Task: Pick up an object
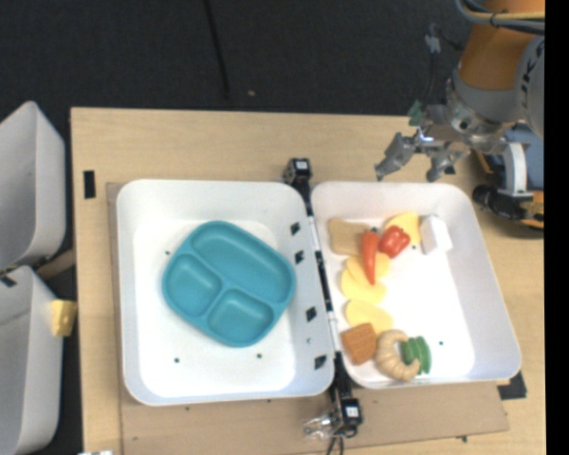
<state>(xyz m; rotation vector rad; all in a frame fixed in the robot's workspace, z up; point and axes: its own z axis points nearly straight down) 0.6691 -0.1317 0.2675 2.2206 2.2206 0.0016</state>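
Red pepper (393,241) in right bin (474,282)

- I count two white bins: left bin (133,349), right bin (474,335).
- One blue divided plate (229,282), three sections, in the left bin.
- Right bin, I get roughly nine toy food pieces:
- one red pepper (394,241)
- one orange carrot (370,257)
- one white block (434,235)
- two brown pieces (345,236)
- yellow pieces (364,314), three or so, overlapping, hard to split
- one tan ring (395,354) with a green bit (416,352)
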